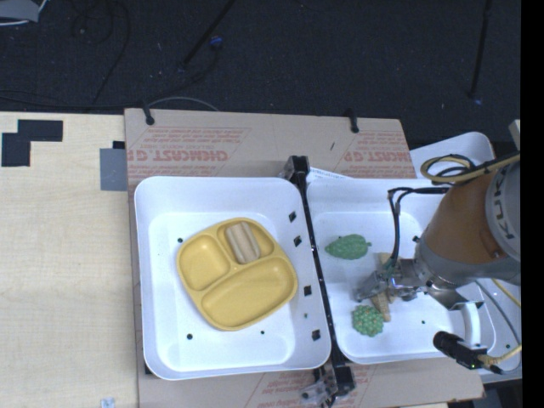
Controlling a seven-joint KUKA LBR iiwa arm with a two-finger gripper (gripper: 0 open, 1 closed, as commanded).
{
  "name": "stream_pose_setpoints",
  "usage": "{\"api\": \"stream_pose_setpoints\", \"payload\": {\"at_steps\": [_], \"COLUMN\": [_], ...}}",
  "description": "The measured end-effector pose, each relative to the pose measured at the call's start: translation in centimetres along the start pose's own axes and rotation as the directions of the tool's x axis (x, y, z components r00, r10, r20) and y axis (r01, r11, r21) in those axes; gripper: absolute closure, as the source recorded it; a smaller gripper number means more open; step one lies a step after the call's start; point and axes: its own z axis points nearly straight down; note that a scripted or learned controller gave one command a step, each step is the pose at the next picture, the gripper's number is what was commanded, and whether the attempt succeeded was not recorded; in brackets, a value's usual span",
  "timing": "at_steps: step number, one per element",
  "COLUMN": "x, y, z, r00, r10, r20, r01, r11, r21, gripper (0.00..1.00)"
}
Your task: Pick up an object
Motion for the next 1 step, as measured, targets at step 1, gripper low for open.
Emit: {"api": "stream_pose_setpoints", "payload": {"at_steps": [1], "x": [-0.13], "y": [0.04], "z": [-1.23], "r00": [1.0], "r10": [0.004], "r20": [0.0], "r01": [-0.004], "r11": [1.0], "r21": [-0.001], "gripper": [1.0]}}
